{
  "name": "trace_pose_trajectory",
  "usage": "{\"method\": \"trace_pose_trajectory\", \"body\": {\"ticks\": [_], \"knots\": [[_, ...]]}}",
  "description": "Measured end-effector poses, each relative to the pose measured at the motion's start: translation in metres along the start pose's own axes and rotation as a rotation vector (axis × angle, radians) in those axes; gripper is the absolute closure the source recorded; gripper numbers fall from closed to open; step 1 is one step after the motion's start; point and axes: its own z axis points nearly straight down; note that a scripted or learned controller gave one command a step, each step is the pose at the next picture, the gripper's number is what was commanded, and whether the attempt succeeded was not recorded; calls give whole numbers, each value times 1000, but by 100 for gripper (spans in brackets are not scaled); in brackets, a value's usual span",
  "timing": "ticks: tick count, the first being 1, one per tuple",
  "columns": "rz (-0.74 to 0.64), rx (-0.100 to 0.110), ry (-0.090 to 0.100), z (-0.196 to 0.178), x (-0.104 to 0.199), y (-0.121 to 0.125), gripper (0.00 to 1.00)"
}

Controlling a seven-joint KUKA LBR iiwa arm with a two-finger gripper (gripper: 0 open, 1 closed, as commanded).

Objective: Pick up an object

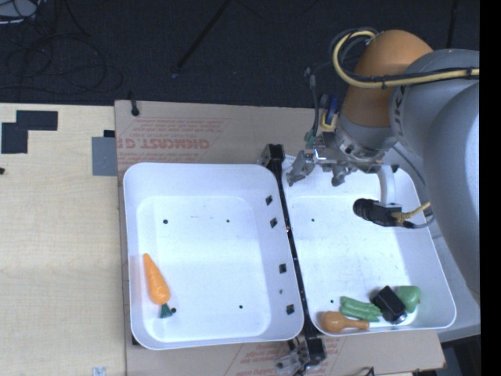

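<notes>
An orange toy carrot (155,279) with a small green top lies in the left bin (196,180), near its front left corner. In the right bin (438,280), several items crowd the front edge: an orange pear-shaped piece (342,322), a green pod (360,309), a black block (388,304) and a green piece (408,294). My gripper (317,177) hangs over the back left corner of the right bin, far from all of them. Its fingers (296,175) stand apart with nothing between them.
A black divider rail (283,241) runs between the two bins. The grey arm (438,124) covers the right bin's back right part. A dark piece with a yellow cable (379,211) sits just below the wrist. Brown cardboard (203,131) lies under the bins.
</notes>
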Motion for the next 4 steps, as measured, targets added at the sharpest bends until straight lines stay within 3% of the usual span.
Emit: {"method": "trace_pose_trajectory", "body": {"ticks": [1, 2, 3, 4], "knots": [[-1, 17, -2, -3, -2, -5, 100], [3, -3, 0, -169, 22, -1, 100], [11, 23, -1, -97, -16, -46, 100], [1, 7, 0, -178, 43, -19, 100]]}}
